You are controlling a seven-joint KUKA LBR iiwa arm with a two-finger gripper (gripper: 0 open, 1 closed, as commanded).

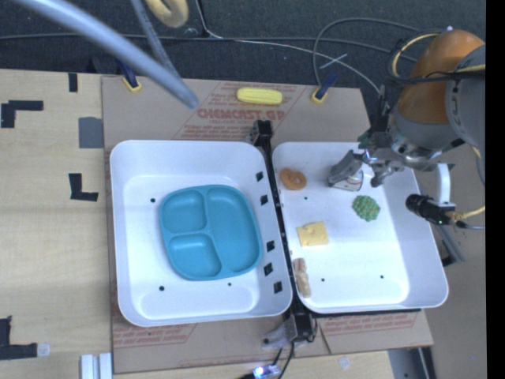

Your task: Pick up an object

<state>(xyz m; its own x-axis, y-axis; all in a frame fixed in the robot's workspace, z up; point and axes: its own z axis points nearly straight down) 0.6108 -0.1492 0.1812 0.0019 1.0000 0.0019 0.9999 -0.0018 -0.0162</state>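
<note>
In the right bin (410,287) lie a round orange-brown piece (293,179), a green broccoli-like piece (365,208), a yellow cheese-like block (312,234) and a brown stick-shaped piece (301,276) at the bin's left wall. My gripper (347,177) hovers in the bin's upper middle, between the orange piece and the green one, a little above and left of the green one. Its fingers stand apart with nothing between them.
The left bin (134,212) holds a blue divided plate (210,231). A yellow banana-shaped item (259,96) lies on the cardboard behind the bins. Black clips run along the divider between the bins. Cables loop behind the right bin.
</note>
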